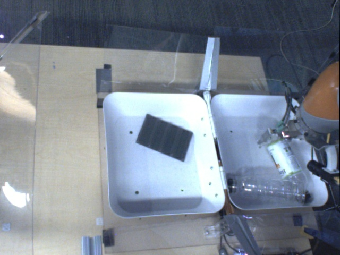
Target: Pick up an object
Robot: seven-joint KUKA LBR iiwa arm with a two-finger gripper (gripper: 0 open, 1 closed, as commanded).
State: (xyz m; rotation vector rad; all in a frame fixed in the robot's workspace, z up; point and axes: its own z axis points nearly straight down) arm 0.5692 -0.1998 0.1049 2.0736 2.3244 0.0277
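Reaching in from the right, the arm [322, 97] is being held over the right bin [239, 116]. The hand [280, 134] is being kept low beside a small white bottle [283, 159]; its state cannot be told. A clear bottle [265, 187] is lying along the near wall. A dark pad [164, 137] is lying in the left bin [122, 185] on the table [58, 142].

white bottle [282, 160], lying tilted, right bin [239, 116]

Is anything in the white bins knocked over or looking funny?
Yes. In the right bin, a clear plastic bottle lies on its side, and a small white bottle lies tilted beside it. The dark flat pad sits askew.
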